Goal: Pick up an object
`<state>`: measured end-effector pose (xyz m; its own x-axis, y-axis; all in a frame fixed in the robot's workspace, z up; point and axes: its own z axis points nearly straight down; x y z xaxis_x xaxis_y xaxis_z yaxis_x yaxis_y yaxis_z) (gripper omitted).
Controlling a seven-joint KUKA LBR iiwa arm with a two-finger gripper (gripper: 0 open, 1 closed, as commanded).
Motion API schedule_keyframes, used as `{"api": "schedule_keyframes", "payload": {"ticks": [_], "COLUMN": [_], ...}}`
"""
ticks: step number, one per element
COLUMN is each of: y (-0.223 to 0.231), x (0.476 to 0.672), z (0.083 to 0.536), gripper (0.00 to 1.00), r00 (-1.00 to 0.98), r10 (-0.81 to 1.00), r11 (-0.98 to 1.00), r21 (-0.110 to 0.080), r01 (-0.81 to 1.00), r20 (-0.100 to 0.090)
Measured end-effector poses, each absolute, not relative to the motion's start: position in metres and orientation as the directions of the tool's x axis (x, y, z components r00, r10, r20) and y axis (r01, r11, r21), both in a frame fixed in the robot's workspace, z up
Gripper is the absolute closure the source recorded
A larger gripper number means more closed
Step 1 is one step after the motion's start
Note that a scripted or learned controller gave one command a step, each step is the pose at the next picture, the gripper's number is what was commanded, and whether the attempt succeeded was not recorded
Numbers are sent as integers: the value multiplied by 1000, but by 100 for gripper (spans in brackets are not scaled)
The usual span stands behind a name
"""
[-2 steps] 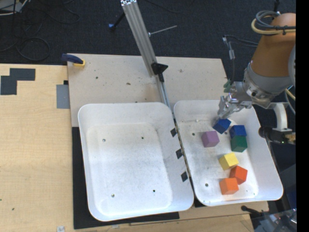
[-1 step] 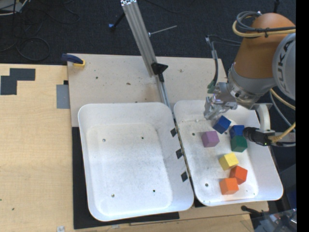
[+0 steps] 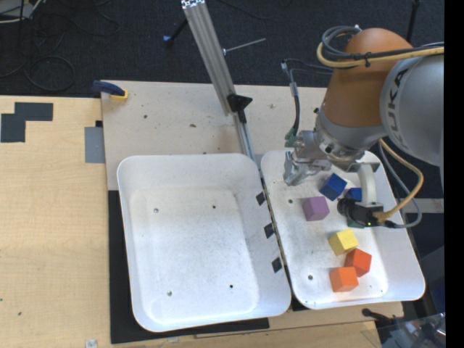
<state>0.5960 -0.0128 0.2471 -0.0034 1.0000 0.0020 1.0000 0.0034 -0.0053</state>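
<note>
Right bin [image 3: 406, 285]: orange block [image 3: 344, 278] nearest, then red block [image 3: 360, 260], yellow block [image 3: 344, 241], purple block [image 3: 315, 208], blue block [image 3: 333, 186] farther back. Gripper [image 3: 296, 171] hangs over the bin's far-left corner; spread or pressed together, cannot tell.

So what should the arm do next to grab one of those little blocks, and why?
Probably shift the tool a little toward the purple block and lower it. The tool hangs over bare floor at the far end of the right bin, and that block lies nearest, apart from the others.
</note>
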Motion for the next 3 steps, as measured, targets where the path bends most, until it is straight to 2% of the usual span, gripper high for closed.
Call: {"api": "schedule_keyframes", "payload": {"ticks": [1, 2, 3], "y": [37, 95, 92], "x": [599, 587, 587], "z": [245, 242, 242], "gripper": [100, 100, 0], "r00": [-4, -5, -1], "r10": [1000, 1000, 1000], "r11": [4, 5, 1], "r21": [-3, -5, -4], "r01": [1000, 1000, 1000], "r20": [1, 2, 0]}}
